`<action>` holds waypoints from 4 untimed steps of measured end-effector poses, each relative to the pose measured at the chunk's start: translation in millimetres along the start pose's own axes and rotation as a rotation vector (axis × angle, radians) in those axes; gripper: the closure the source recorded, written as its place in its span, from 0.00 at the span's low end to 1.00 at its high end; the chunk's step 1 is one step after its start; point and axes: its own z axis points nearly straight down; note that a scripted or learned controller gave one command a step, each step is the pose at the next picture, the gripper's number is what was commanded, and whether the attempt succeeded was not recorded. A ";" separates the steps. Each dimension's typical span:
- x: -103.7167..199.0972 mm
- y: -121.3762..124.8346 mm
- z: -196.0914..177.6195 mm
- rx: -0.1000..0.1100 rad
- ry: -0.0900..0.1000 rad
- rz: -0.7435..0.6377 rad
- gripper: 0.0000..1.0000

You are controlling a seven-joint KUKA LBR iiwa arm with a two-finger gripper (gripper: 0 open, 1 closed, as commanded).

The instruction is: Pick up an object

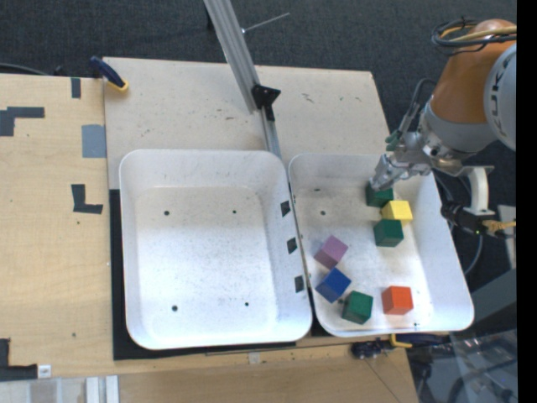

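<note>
I see the gripper [382, 180] low in the right bin [445, 263], directly over a dark green block [378, 196]; whether it's clamped I cannot tell. Just beyond sits a yellow block [397, 211].

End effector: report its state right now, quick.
End effector: down at the dark green block in the right bin; open or closed cannot be told.
</note>
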 end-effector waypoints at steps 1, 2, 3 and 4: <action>-2.0 -7.1 -58.8 -0.001 -0.001 0.001 1.00; 46.8 -13.7 -43.2 0.007 0.001 -0.002 1.00; 89.5 -13.0 -35.4 0.006 0.001 -0.003 1.00; 136.3 -12.0 -19.3 0.008 0.002 -0.003 1.00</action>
